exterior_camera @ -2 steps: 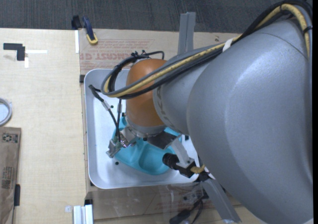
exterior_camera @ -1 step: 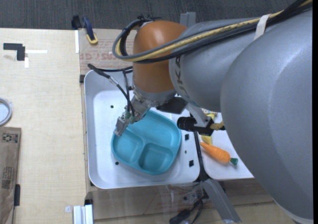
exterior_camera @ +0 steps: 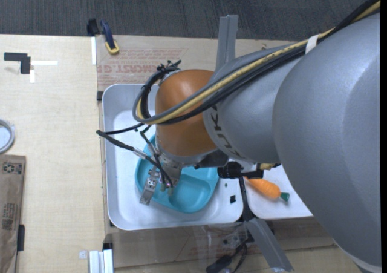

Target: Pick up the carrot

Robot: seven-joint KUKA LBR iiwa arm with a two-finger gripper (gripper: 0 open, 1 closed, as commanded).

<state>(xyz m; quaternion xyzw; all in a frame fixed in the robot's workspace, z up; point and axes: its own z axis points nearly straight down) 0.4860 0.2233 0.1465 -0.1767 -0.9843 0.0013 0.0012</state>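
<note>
My gripper [exterior_camera: 149, 188] hangs over the blue bowl [exterior_camera: 187, 190], and the carrot [exterior_camera: 265, 187] lies in the other bin.

I reach into the left bin [exterior_camera: 121, 205], my fingers just above the bowl's left rim; if they are spread or pressed together, I cannot tell. The carrot is well to the right of the bowl, beyond the bin wall, orange with a small green end, partly under my arm [exterior_camera: 302, 120]. Nothing is between my fingers.

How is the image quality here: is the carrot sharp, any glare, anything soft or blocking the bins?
Camera view: lighting is even, no strong glare; the carrot is fairly sharp in the right bin; the arm looms large and slightly soft, covering much of both bins; the gripper sits over the blue bowl.
</note>
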